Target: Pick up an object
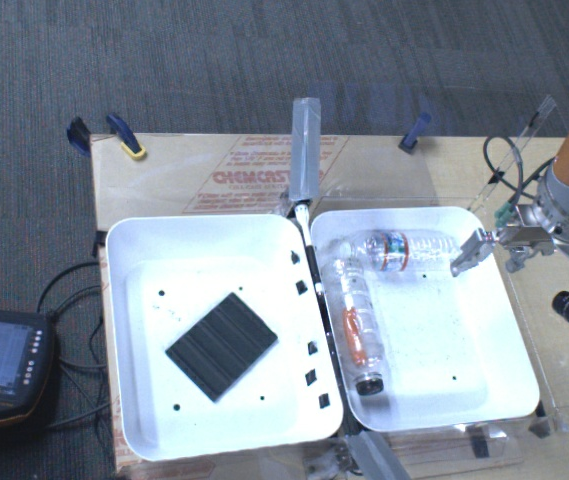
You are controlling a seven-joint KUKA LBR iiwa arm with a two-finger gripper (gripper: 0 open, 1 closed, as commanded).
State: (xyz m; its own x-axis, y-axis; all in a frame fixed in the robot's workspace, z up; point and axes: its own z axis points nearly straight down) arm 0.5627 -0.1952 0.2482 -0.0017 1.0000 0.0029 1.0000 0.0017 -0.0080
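Inside the right bin (524,368), 2 clear plastic bottles (409,249) lie.

From my overhead camera I see two white bins side by side on the bench. The left bin (124,268) holds a dark ribbed rectangular pad (222,346), lying flat and turned diagonally. The right bin (509,368) holds two clear plastic bottles: one (404,249) lies across the far end, the other (357,328), with an orange label, lies along the left wall. The gripper (489,248) sits over the right bin's far right corner, near the first bottle's end.
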